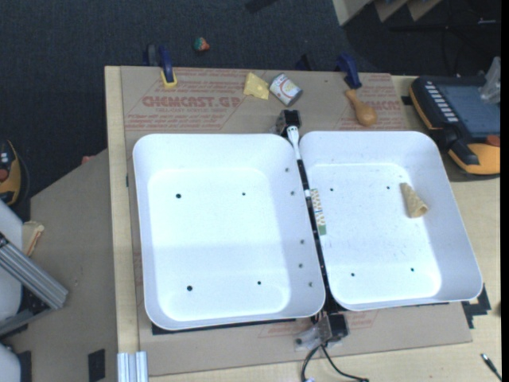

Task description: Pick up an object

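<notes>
Two shallow white bins sit side by side on a cardboard-covered counter (238, 106). The left bin (159, 237) holds nothing visible; the right bin (445, 213) holds one tan cone-shaped object (413, 200) near its right wall. Behind them lie three loose items: a yellow wedge (256, 87), a small box (285, 89), a wooden-handled tool (360, 107). Dark carpet (95, 22) lies beyond.
</notes>
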`<state>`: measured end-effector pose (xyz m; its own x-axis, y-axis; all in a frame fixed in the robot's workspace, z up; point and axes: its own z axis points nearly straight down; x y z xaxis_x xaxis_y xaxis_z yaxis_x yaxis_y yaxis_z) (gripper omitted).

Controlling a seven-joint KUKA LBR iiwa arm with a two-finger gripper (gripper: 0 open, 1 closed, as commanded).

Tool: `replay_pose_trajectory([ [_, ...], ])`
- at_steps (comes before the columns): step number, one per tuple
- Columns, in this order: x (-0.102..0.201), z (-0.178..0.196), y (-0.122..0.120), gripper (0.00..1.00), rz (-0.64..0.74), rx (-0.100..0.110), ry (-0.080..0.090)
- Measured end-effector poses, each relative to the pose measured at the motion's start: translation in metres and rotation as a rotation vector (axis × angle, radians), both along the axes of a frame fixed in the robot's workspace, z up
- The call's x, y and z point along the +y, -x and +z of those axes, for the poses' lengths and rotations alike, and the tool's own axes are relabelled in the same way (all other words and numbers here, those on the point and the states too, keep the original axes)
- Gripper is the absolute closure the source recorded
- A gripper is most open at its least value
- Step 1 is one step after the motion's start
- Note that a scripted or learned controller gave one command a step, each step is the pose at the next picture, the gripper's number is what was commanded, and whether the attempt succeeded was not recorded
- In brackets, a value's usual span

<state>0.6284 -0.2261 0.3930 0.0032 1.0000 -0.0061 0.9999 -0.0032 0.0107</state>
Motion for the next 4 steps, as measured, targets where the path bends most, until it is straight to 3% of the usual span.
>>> replay_pose_trajectory([
  [1, 0.097, -0.042, -0.019, 1.0, 0.012, 0.015, -0.01],
  [2, 0.158, -0.084, -0.03, 1.0, 0.009, 0.016, -0.009],
  [3, 0.174, -0.1, -0.038, 1.0, 0.005, 0.014, -0.007],
  [4, 0.117, -0.064, -0.038, 1.0, -0.002, 0.004, -0.002],
])
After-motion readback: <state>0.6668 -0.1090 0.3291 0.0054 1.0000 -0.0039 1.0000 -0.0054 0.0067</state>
